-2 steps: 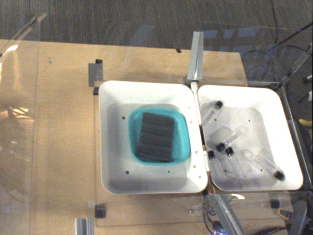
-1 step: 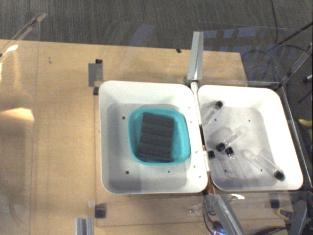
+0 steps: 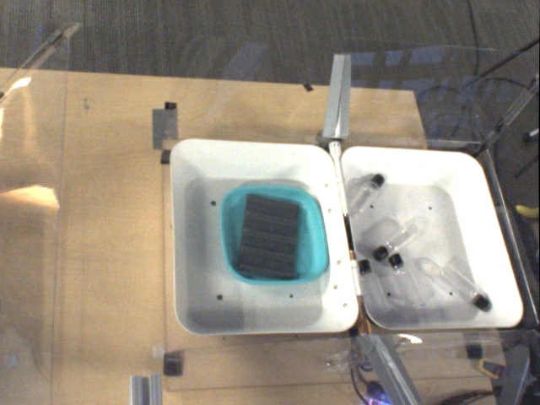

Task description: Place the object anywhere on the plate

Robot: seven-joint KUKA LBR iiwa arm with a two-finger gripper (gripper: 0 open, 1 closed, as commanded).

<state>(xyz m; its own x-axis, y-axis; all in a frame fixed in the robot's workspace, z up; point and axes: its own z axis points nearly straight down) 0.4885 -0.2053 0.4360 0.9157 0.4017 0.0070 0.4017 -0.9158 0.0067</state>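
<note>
Looking down on the tabletop, I see the two bins touching along their inner edges, a metal bar running up from the seam between them. The left bin holds a teal plate, roughly in its middle, and a dark ridged block lies flat on that plate, a little tilted, with teal showing all round it. I judge the block to be the object in question, and since it sits wholly inside the plate's rim, resting on its broad face, the placing looks done from here; lying flat that way, it has no reason to slide or tip. The right bin carries several clear tubes with black caps, scattered loosely across its floor and well apart from the plate, so I take them as spare stock kept separate and not in the way. Whether the hand is released or clenched I cannot tell. If anything is left to do, I would only confirm that the block stays settled and keep the arm away from the left bin's wall.
</note>
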